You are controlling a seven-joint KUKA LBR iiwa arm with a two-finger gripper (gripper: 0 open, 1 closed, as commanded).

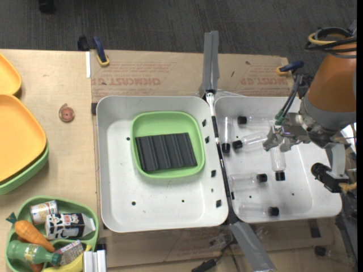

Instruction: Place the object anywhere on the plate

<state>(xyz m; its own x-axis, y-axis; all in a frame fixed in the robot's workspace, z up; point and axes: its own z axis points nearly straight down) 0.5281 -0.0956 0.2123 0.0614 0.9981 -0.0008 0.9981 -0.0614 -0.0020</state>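
The end effector (276, 141) is hanging over the middle of the right bin (317, 208), and I cannot tell its state. Clear tubes with black caps (261, 178) are lying scattered across that bin's floor. In the left bin (113, 197), a green plate (165, 124) is carrying a dark ribbed slab (167, 151), toward the bin's far edge.

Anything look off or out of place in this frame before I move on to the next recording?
One oddity: the green plate in the left bin already carries a dark ribbed slab covering most of it. The clear tubes with black caps lie scattered at varied angles in the right bin. Nothing looks spilled or broken.
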